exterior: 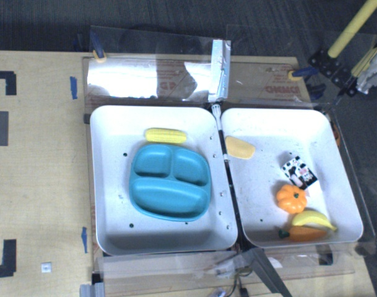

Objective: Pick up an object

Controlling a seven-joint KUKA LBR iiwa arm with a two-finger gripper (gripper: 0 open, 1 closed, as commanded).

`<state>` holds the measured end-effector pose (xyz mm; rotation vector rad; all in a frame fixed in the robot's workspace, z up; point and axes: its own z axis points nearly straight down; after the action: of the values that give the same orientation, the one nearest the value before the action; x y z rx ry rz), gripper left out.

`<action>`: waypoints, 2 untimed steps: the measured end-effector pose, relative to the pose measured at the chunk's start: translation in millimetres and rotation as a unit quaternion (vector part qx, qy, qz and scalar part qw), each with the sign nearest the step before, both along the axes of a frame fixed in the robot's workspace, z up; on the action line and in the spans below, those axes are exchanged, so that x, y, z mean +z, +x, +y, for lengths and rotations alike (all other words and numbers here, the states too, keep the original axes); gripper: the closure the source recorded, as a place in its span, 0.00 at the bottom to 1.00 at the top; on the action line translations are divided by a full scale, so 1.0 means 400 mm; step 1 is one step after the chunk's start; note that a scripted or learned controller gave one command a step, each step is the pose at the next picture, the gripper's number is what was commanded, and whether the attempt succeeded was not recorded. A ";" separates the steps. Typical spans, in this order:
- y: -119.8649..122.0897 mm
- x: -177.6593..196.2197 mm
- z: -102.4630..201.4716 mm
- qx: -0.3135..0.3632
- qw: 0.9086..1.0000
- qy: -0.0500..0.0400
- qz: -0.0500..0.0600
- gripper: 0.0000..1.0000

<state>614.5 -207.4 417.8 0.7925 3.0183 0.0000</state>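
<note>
The left shallow white bin [108, 184] held a blue plastic plate with three compartments [171, 181], and a yellow toy corn cob [166, 135] lay just behind the plate. The right shallow white bin [343, 184] held a pale yellow flat wedge [239, 148] near its back left corner, a black-and-white toy [298, 171], an orange toy pumpkin [291, 199], a yellow toy banana [313, 219] and an orange toy carrot [304, 232] clustered toward the front right.

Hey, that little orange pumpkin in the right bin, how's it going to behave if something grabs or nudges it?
The orange pumpkin looks round, so it may roll if nudged. It looks like a smooth toy, probably light and slippery. The banana lies close beside it and might shift too.
</note>
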 end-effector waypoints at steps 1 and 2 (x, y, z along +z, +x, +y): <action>0.004 0.031 0.001 0.000 1.000 -0.001 -0.005 1.00; 0.110 0.004 0.066 0.022 1.000 0.002 0.007 1.00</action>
<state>658.7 -181.2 419.4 0.7294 3.0495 0.0009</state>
